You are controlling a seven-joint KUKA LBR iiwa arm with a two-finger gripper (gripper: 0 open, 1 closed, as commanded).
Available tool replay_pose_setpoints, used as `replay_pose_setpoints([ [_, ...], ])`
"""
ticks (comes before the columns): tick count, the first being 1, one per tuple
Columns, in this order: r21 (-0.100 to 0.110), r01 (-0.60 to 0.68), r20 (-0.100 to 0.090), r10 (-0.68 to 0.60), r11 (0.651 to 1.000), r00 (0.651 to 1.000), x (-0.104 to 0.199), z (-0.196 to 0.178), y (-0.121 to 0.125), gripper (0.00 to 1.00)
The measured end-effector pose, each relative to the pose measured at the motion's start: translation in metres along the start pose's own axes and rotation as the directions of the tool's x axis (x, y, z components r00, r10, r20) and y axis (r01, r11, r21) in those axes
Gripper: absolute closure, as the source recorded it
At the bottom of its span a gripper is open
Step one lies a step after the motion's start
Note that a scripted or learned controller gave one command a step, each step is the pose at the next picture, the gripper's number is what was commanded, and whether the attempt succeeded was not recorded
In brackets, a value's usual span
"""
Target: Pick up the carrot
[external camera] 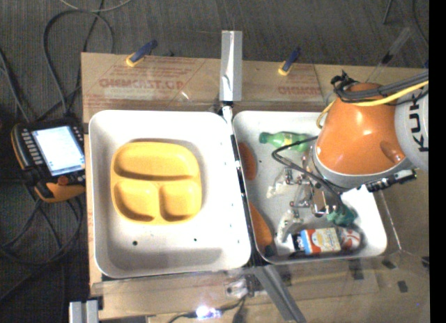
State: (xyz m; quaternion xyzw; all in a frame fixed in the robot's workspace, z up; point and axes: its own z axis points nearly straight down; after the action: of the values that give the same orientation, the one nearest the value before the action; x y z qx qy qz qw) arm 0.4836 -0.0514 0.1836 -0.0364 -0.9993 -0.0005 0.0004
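The carrot (260, 225), orange and long, lies along the left wall of the right bin (376, 211) near its front corner. My gripper (301, 203) hangs low over the middle of that bin, under the orange band of the arm (357, 137). It sits a short way to the right of the carrot, amid the clutter. Nothing shows as being held.
A second orange-brown long piece (246, 161) lies by the same wall farther back. A green bottle (284, 138), a teal item (343, 214) and a small carton (322, 241) crowd the right bin. The left bin (104, 245) holds a yellow divided tray (158, 181).
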Motion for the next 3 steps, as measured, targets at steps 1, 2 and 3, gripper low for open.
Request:
replay_pose_setpoints([
  [1, 0.0, -0.152, 0.0, 0.152, 0.988, 0.988, -0.003, 0.001, 0.059, 0.0],
  [2, 0.002, 0.062, 0.001, -0.062, 0.998, 0.998, -0.001, -0.001, -0.011, 0.0],
  [3, 0.0, 0.392, 0.004, -0.392, 0.92, 0.92, -0.032, 0.053, -0.043, 0.0],
])
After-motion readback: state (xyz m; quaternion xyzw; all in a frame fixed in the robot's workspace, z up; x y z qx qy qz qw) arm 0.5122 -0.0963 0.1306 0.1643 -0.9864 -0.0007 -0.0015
